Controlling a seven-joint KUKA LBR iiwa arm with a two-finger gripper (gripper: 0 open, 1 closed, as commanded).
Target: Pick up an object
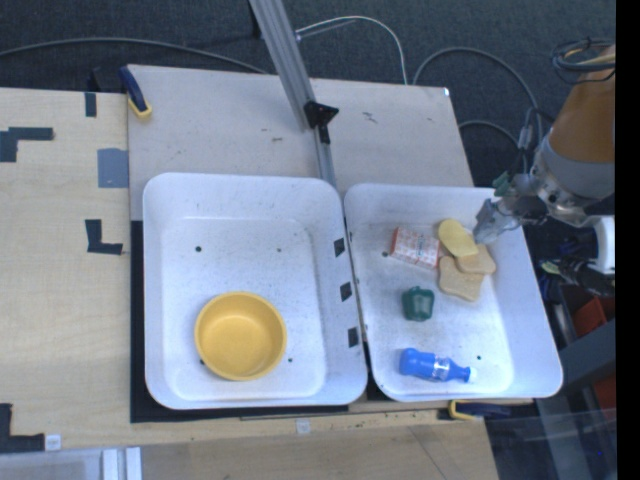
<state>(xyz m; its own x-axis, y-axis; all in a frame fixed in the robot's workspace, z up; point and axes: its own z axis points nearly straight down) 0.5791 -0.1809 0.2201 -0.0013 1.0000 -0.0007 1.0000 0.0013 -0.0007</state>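
Nearest the camera, along the lower edge, we see the front of the bench (300, 438), the largest thing in view, pale wood to the left with a white board behind. On it sit two shallow white bins side by side. We find the left bin (170, 208) holding one yellow bowl (241, 335) in its near corner.

We find the right bin (520, 318) holding the smaller things. A tan sponge (466, 278) lies toward its far right with a yellow block (457, 237) resting on it, a red and white packet (414, 249) just beside them to the left, a green toy pepper (418, 304) near the middle, and a blue bottle (433, 366) lying flat near the front wall.

We see the grey arm coming in from the right, its orange band (585, 118) high at the edge. Its gripper (492, 222) hangs at the right bin's far right side, just beside the yellow block. We cannot tell how far its fingers are parted, and nothing shows between them.

We judge this the approach step: nothing is lifted yet. The yellow block and sponge are the likeliest targets, and the next move calls for centring over one of them, descending, and closing on it alone.
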